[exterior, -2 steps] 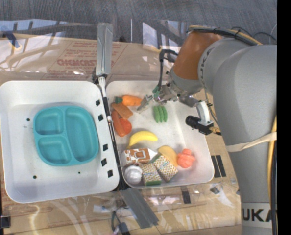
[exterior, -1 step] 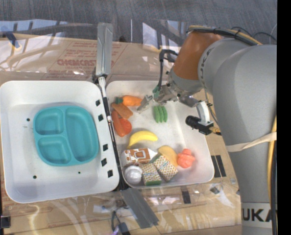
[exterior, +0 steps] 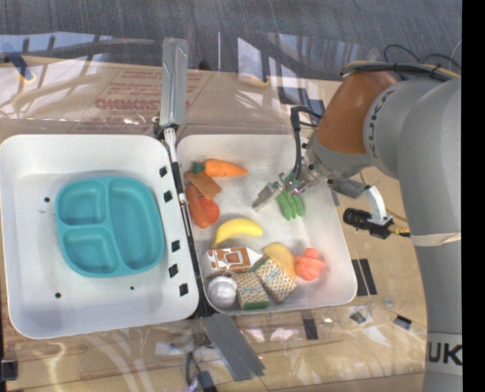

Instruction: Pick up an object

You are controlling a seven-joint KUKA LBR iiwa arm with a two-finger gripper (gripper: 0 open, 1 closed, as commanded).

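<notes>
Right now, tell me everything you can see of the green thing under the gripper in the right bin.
The green thing looks like a small ribbed plastic toy, perhaps a pea pod. It lies flat on the right bin floor near the right wall, apart from the other toys. The gripper hangs right at its upper end, partly hiding it. Whether they touch, I cannot tell.

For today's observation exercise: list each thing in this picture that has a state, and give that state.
gripper: down in the right bin, fingers spread, nothing seen between them
green toy: lying by the fingers
banana: lying loose
carrot: lying at the bin's far edge
teal tray: flat in the left bin
</notes>
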